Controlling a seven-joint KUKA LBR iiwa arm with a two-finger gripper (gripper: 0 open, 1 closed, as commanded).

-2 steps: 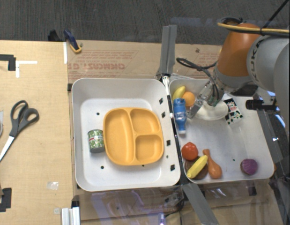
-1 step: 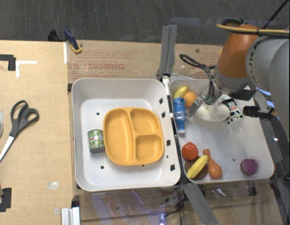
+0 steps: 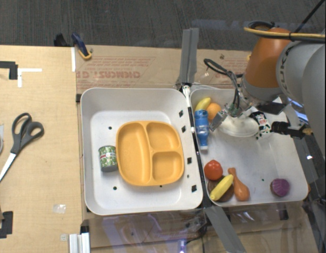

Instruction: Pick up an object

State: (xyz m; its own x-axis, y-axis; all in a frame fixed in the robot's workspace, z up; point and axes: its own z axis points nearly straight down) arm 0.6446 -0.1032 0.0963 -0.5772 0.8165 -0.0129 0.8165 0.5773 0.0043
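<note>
bench: you have scissors [image 3: 20, 136] lying at far left | blue-and-yellow clamp [image 3: 81, 45] near the cardboard sheet [image 3: 126, 67] up top

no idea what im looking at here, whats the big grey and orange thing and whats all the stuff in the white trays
The grey and orange thing is a robot arm reaching in from the right. Its job is to pick up an object. The one picture comes from a camera fixed above the bench, looking down at a slant.

Its grasping part, the end effector, hangs low over the back of the right bin, close to an orange, a yellow banana-like toy and a blue bottle. I cannot see anything held.

Nearer the front of that bin lie a tomato, another banana, a drumstick and a purple item.

The left bin holds a divided yellow plate and a small green can. Scissors lie on the bench.
</note>
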